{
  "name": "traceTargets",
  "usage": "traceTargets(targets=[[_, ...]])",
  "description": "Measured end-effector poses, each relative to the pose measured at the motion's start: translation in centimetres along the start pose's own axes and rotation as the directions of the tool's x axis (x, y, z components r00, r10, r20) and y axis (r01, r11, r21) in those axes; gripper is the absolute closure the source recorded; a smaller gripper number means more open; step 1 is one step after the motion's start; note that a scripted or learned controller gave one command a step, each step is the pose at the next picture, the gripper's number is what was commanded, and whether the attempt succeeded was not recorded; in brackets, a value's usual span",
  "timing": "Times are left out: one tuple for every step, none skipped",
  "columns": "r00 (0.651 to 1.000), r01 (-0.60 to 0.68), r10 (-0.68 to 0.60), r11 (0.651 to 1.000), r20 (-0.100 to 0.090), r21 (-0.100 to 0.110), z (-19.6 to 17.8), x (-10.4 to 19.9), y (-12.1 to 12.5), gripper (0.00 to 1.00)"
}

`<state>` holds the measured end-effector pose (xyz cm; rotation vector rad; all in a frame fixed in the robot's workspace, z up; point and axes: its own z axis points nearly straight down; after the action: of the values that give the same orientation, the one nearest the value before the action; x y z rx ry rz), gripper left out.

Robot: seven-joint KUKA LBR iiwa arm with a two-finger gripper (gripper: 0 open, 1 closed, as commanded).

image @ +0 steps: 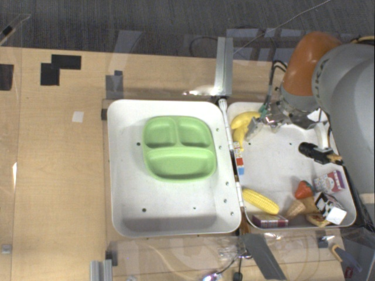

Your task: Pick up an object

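The arm (345, 92) reaches in from the right over the right bin (275, 157). Its gripper (265, 119) sits just beside the banana (241, 124) at that bin's far left; whether the fingers are released or clenched, I cannot tell.

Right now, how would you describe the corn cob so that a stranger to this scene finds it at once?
Look at the right bin, the one with many small things, not the left bin holding the green tray. Along its near edge, close to the divider between the bins, lies the corn cob. It is yellow like the banana at the far end, but straight and bumpy.
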<state>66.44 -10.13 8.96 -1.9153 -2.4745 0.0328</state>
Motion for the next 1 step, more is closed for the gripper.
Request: traceTargets(targets=[[1.000,-0.017,0.017,0.999,0.001,-0.036,-0.03,2.26,-4.69,0.00]])
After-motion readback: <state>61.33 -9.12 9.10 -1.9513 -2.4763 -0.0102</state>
